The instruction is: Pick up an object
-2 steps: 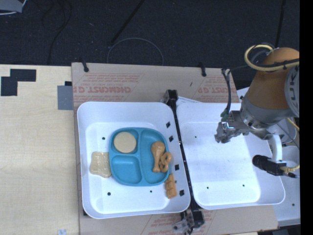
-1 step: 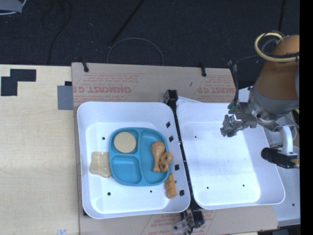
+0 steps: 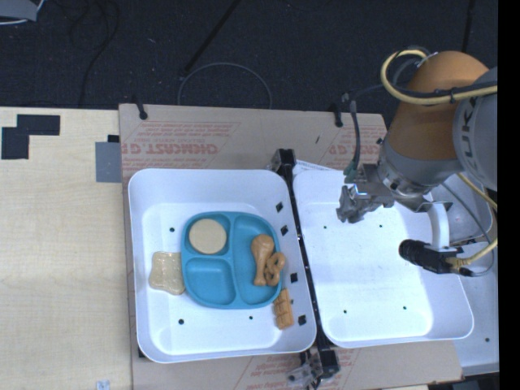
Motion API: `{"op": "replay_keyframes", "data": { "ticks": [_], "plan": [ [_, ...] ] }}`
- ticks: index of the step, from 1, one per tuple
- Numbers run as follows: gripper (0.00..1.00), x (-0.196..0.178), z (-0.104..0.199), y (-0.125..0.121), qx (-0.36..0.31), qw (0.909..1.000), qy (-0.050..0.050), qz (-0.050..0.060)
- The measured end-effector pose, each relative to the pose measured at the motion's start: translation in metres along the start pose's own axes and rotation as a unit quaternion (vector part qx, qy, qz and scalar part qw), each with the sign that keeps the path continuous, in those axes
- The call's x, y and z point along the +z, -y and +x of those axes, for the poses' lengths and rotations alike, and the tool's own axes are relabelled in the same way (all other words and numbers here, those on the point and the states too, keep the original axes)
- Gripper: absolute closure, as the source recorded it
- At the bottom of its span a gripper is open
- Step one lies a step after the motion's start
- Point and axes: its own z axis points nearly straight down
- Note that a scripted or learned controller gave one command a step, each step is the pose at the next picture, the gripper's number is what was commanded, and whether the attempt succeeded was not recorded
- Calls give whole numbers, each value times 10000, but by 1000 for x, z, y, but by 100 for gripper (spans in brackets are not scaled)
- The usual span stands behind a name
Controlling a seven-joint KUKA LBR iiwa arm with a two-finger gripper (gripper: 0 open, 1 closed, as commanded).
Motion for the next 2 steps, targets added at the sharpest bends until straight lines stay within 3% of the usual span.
{"op": "replay_keyframes", "data": {
  "ticks": [2],
  "plan": [
    [100,23,116,7,-2,10000,0,17]
  ]
}}
